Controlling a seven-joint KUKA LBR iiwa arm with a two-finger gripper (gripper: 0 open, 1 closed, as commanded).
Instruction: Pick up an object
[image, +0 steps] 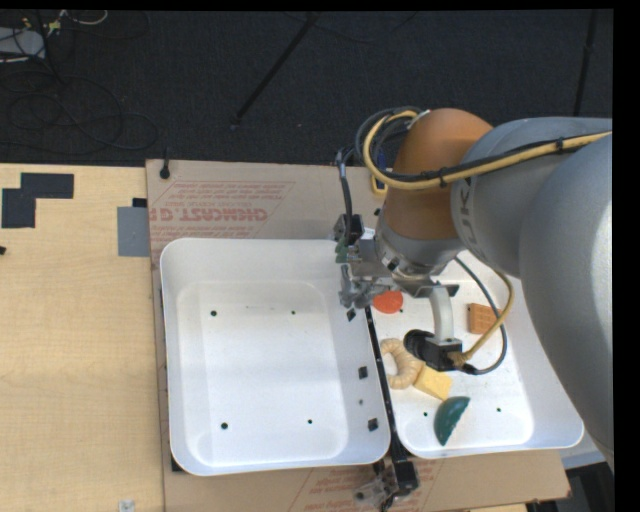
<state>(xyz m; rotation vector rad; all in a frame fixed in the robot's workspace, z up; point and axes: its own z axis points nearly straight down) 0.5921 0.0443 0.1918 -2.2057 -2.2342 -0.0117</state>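
Note:
My gripper (352, 290) hangs low over the left edge of the right bin (520, 425), close to the divider between the two bins. Just to its right a red-orange object (388, 300) shows, partly hidden by the wrist; whether it is held is unclear. Below it lie a beige curved piece (402, 364), a yellow wedge (433, 384) touching it, and a teal object (450, 418) near the front. A small orange-tan block (481, 318) sits further right.
The left bin (190, 300) stands beside the right one on a cardboard sheet (230, 205). The big grey arm with its orange band (440, 150) covers the right bin's far and right parts.

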